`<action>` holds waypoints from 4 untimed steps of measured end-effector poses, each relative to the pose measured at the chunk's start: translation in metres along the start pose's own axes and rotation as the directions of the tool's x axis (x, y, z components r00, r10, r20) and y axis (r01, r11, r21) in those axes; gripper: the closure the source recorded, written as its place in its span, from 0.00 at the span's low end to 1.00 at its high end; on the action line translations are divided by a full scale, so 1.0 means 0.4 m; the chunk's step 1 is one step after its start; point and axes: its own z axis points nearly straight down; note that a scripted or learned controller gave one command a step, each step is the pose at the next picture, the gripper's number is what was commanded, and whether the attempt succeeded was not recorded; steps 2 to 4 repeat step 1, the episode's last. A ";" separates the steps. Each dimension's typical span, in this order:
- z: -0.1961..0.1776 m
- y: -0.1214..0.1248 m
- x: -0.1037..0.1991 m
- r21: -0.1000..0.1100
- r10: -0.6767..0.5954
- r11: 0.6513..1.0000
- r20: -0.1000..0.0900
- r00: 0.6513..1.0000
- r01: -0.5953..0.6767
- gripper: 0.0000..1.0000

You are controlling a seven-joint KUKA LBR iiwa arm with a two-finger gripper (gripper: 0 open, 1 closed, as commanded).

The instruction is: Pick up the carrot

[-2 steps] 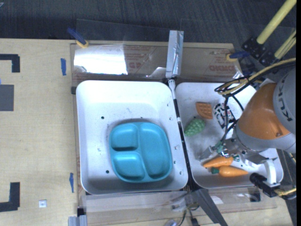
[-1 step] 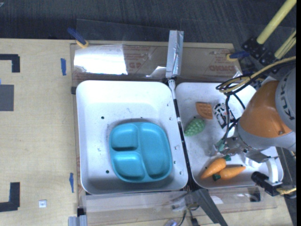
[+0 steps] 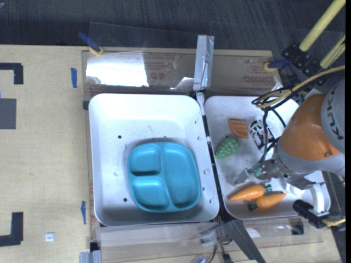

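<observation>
A robotics lab: taped plywood bench (image 3: 44, 147), white bins (image 3: 109, 119), cabled arm (image 3: 312, 130).

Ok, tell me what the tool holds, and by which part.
Cannot be told: the tool sits just above the carrot in the right bin, with the arm hiding any grip.

One fixed camera looks down at a slant from above the pale wooden bench (image 3: 38, 147), taking in both shallow white bins (image 3: 104, 114), the grey-and-orange arm (image 3: 312, 130) entering from the right.

Wooden bench (image 3: 38, 158) — two white bins (image 3: 104, 147) side by side, blue tape bits (image 3: 74, 76).
</observation>
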 end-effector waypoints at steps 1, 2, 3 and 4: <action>-0.014 -0.006 0.006 0.008 -0.317 0.949 -0.008 0.949 0.317 0.00; -0.014 -0.006 0.006 0.008 -0.317 0.949 -0.008 0.949 0.317 0.00; -0.014 -0.006 0.006 0.008 -0.317 0.949 -0.008 0.949 0.317 0.00; -0.014 -0.006 0.006 0.008 -0.317 0.949 -0.008 0.949 0.317 0.00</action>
